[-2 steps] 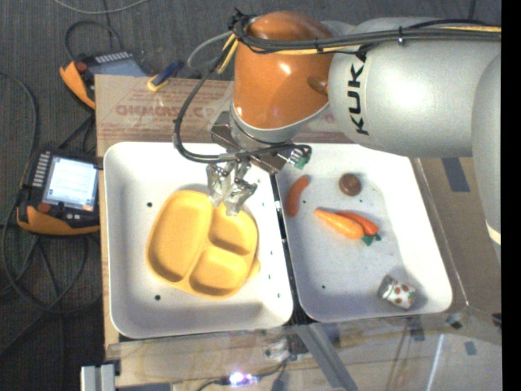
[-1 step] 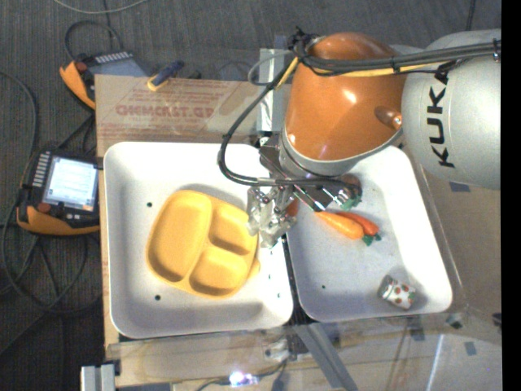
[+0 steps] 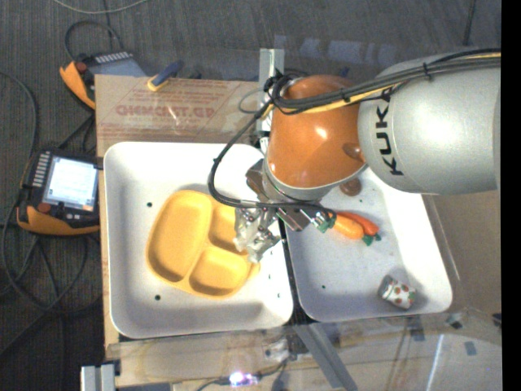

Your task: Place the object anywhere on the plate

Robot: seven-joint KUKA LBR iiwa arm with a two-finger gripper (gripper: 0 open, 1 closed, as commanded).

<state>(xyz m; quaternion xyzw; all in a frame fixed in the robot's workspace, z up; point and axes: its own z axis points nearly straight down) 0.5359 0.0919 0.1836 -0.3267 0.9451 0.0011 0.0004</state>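
Plate [image 3: 191,243]: yellow, divided, in left bin [image 3: 130,300]
Carrot [image 3: 352,225]: right bin [image 3: 431,283], near left wall, beside arm
Gripper [image 3: 255,239]: over plate's right edge; open or closed, can't tell
Small cup [image 3: 398,292]: right bin, lower corner

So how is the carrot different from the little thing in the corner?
The carrot is orange and long; the small object is whitish with speckles and stubby. The carrot lies near the gripper, the small object by the right bin's lower corner. Both sit in the right bin, off the yellow plate.
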